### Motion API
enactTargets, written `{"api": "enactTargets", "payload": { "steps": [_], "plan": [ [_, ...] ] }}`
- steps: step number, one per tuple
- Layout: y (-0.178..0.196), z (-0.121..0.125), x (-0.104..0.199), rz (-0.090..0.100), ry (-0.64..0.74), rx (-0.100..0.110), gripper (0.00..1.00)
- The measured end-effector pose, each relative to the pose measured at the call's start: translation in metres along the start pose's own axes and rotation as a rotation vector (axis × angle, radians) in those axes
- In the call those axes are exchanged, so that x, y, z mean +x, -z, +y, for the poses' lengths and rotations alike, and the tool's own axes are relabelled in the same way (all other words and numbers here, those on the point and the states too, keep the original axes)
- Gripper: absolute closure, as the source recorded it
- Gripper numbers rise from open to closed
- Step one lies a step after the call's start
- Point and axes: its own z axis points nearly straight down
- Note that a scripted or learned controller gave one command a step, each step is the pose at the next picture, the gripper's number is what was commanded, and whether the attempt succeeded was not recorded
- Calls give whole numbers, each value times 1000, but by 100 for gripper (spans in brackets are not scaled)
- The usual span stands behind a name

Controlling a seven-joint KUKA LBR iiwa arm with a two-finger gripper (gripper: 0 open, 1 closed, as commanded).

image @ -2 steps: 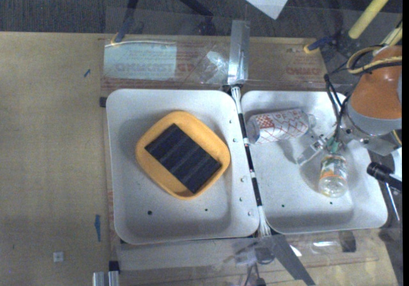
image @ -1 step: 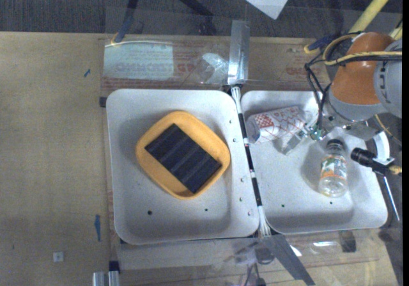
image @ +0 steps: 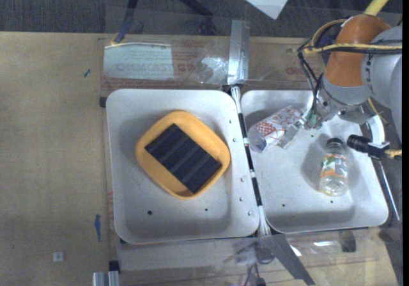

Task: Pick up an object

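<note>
Hand low over right bin, near its far edge; whether it is wide or narrow, cannot tell. Crumpled red-white wrapper lies just left of hand, touching or nearly. Clear bottle nearer front, right of centre. Yellow tray in left bin.

Clear glossy plastic bottle, crinkly printed wrapper, matt yellow tray with dark ribbed inset, smooth white plastic bins, wooden counter.
</note>
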Motion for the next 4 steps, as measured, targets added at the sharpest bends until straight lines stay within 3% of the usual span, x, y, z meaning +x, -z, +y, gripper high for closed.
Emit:
{"api": "enactTargets", "payload": {
  "steps": [1, 2, 3, 4],
  "plan": [
    [108, -11, 0, -32, 38, -67, 0],
    [46, 17, -2, -51, 36, -88, 0],
    [44, 22, 0, -48, -84, -95, 0],
    [43, 23, -10, -39, 8, -86, 0]
  ]
}}
